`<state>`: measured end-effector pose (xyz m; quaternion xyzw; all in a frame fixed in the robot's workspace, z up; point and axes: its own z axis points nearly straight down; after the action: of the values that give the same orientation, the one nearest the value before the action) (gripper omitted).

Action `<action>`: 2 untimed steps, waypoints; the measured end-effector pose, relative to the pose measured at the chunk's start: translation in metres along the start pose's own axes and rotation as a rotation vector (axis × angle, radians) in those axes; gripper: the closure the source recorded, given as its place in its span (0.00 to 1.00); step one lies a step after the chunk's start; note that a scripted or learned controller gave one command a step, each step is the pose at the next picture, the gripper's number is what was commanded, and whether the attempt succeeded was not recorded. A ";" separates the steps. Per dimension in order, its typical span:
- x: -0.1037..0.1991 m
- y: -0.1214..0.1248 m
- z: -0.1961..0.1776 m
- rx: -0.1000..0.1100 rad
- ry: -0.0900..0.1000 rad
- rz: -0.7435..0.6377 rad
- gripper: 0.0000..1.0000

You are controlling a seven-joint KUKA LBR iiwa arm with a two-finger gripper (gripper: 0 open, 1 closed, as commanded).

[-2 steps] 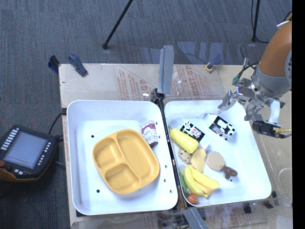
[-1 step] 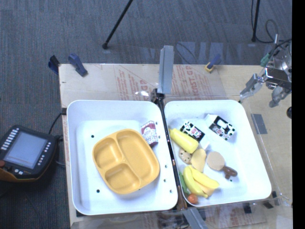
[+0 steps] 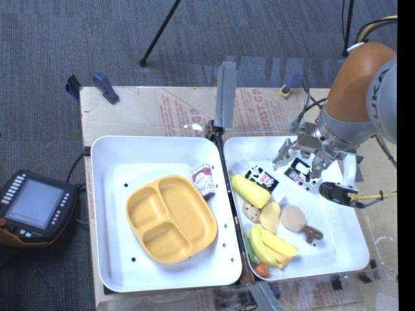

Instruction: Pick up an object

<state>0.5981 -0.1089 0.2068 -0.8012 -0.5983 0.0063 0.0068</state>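
My gripper (image 3: 303,165) hangs over the back of the right bin (image 3: 350,254), below the orange wrist band. Just left of it lies a black-and-white spotted item (image 3: 262,177) next to a yellow corn-like piece (image 3: 249,190). Nearer the front are a tan round disc (image 3: 293,218), a pale wedge (image 3: 270,216), a brown cookie (image 3: 251,212), a small brown piece (image 3: 312,233) and a bunch of yellow bananas (image 3: 275,245). I see nothing held by the gripper.
The left bin (image 3: 107,173) holds a yellow divided plate (image 3: 170,219) and a small red-and-white packet (image 3: 203,180). A grey post (image 3: 225,96) stands behind the wall between the bins. A teach pendant (image 3: 35,206) lies off the bench at left.
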 end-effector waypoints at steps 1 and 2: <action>-0.034 0.042 0.089 -0.021 0.001 -0.221 0.00; -0.074 0.074 0.113 -0.022 -0.002 -0.357 0.00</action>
<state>0.6456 -0.1999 0.0926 -0.6821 -0.7312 -0.0006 -0.0017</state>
